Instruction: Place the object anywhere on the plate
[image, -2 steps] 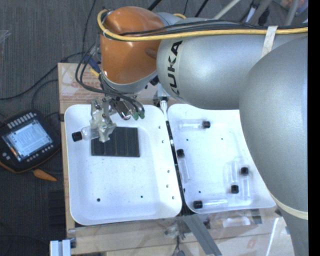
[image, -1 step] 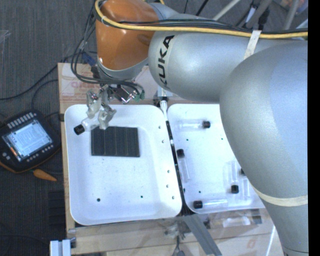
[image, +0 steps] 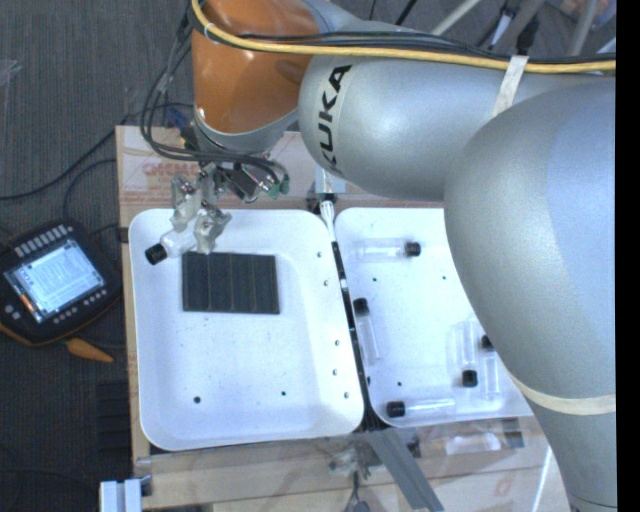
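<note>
**Pincer low over the left bin, capped vial at its tip**

The grey arm (image: 520, 200) bulks nearest the lens, spreading across the scene to the right of the pincer (image: 198, 222), with its orange band directly above the pincer.

Well to the pincer's left, off the bench, a handheld control pendant (image: 55, 280) lies on the floor with its screen lit. Just left of and below the pincer, a clear vial (image: 160, 250) with a black cap lies at a slant in the left bin (image: 240, 390). Its clear end runs up to the pincer's tip. Whether the pincer is open or closed, or grips the vial, cannot be made out from this angle.

Just below and slightly right of the pincer lies the plate (image: 230, 283), a dark ribbed rectangle flat on the bin floor; the vial sits close beside its upper left corner, not on it.

Farther right of the pincer, the right bin (image: 410, 300) holds several more clear capped vials (image: 385, 248), scattered apart.
</note>
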